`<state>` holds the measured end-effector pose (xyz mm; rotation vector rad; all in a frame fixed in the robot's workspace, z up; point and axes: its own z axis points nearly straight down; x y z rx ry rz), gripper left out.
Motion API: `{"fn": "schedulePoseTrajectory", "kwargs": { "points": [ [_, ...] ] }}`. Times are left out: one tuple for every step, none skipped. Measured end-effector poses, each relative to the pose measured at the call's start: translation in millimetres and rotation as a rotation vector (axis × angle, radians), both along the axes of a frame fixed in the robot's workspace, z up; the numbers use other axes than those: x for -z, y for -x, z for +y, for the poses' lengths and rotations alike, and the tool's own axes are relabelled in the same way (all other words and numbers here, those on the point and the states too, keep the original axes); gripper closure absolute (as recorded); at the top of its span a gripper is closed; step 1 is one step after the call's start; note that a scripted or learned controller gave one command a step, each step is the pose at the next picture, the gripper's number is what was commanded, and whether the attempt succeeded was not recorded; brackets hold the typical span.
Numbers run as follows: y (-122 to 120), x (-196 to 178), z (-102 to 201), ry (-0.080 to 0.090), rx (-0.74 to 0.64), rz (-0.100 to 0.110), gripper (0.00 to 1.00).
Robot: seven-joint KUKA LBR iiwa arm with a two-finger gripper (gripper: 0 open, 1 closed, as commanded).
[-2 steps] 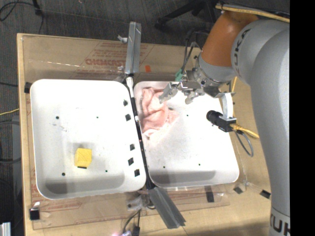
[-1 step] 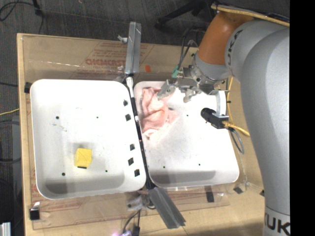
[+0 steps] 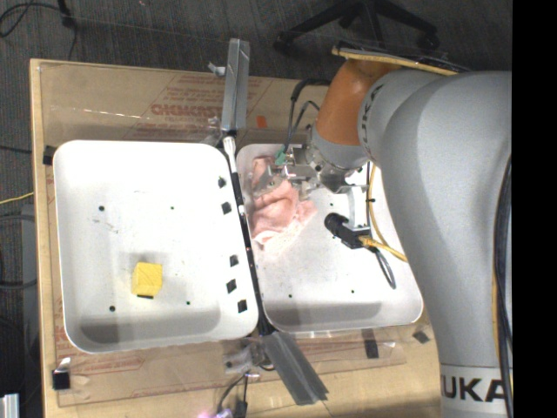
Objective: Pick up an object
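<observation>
The end effector (image 3: 291,171) is down at the crumpled pink cloth (image 3: 274,207) in the far-left corner of the right white bin (image 3: 348,307), grip state unreadable; judged step: grasping; next move requires a confirmed hold, then vertical lift.

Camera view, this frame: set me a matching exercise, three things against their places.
Things:
1. yellow block
2. pink cloth
3. end effector

Places:
A. over the top left corner of the right bin
B. lower part of the left bin
C. crumpled against the left wall of the right bin

Pairs: 1-B, 2-C, 3-A
</observation>
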<state>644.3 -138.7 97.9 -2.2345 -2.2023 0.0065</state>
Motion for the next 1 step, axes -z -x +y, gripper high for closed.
{"fn": "schedulePoseTrajectory", "kwargs": {
  "points": [
    [-0.3, -10.0, 1.4, -0.001, -0.005, 0.002, 1.00]
  ]
}}
